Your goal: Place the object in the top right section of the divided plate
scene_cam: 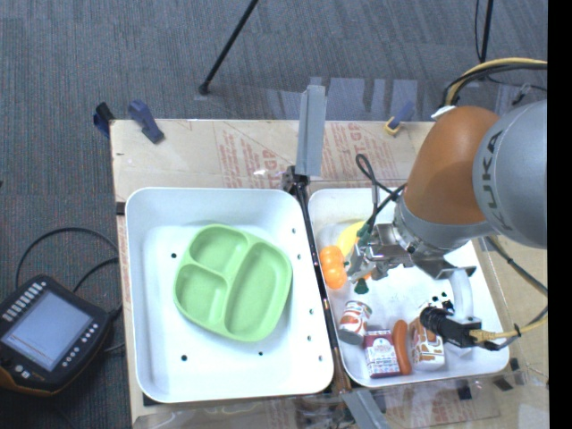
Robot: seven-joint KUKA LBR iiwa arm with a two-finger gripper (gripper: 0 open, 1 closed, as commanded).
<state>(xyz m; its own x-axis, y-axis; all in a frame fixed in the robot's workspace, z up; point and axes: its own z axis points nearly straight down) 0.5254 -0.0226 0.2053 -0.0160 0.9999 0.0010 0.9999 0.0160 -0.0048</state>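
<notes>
Reaching in from the right, the grey arm (pixel 514 177) with its orange band hangs over the right bin (pixel 478 280), and its gripper (pixel 365 262) sits low above the bin's left part. How the jaws stand cannot be told: the wrist and its dark fittings cover them from above, and nothing can be seen pinched between them. Just left of the gripper lies an orange ball-like object (pixel 332 266), close to the bin's left wall; whether the gripper touches it is not clear. A yellow object (pixel 349 236) shows partly behind the gripper, its right side hidden by the wrist. A small dark green piece (pixel 360 286) sits just under the gripper.

Nearer the front of the right bin lie a small red-and-white can (pixel 355 316), a red-and-white carton (pixel 382 356), an orange sausage-shaped piece (pixel 401 345) and another small packet (pixel 428 347), all bunched together. Their labels are too small to read.

The green divided plate (pixel 234 281) rests in the left bin (pixel 152 329), well apart from the gripper, with all three of its sections bare. Both bins stand side by side on the bench (pixel 223 150). A handheld control pad (pixel 49 329) lies on the floor at the left, cut off by the frame edge.
</notes>
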